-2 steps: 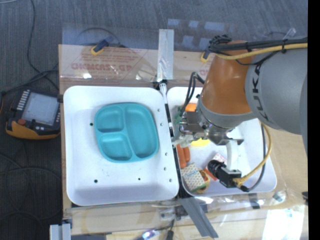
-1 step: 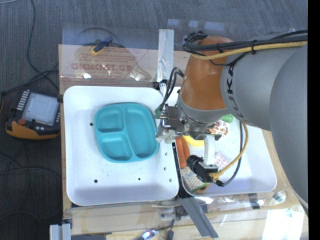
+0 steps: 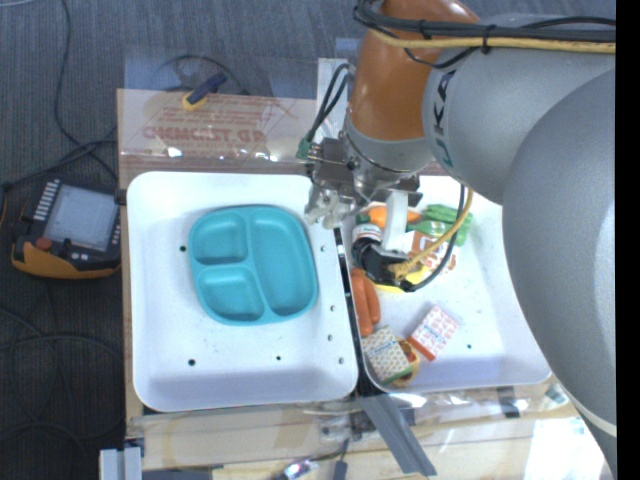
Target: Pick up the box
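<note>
Jaws' state I cannot tell; two bins [image 3: 150, 268] [image 3: 495, 313] hold one blue tray [image 3: 250, 263], one box [image 3: 434, 331].

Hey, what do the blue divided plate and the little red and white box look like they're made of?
The blue divided plate looks like moulded plastic: one even colour, a soft sheen and rounded compartment ridges. The red and white box is probably printed cardboard, given its flat faces and crisp edges, though it is too small to be sure.
</note>
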Robot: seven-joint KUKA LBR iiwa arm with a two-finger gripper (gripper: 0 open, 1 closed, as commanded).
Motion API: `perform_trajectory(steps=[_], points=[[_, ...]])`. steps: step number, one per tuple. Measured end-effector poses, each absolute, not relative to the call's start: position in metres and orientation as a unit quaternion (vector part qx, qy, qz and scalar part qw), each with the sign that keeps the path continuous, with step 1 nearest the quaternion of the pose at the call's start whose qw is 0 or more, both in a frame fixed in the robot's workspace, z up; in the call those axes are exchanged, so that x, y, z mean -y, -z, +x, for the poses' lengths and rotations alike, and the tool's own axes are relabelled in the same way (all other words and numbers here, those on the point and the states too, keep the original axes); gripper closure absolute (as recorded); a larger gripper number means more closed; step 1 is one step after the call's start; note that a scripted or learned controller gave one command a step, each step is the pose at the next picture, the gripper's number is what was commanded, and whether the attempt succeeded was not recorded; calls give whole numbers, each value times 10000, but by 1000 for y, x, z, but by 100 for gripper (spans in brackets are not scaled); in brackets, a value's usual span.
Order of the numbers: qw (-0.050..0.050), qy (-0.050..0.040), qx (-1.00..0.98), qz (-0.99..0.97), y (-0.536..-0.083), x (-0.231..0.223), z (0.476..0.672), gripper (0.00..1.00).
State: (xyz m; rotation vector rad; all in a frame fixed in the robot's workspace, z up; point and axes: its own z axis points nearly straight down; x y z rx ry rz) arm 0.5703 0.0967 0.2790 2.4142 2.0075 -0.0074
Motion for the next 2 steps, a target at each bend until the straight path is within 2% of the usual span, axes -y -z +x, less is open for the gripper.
perform_trajectory(steps=[1, 2], points=[[1, 26, -7032, 7110, -274, -69, 518, 100], [-12, 25, -6677, 7444, -269, -92, 483, 100]])
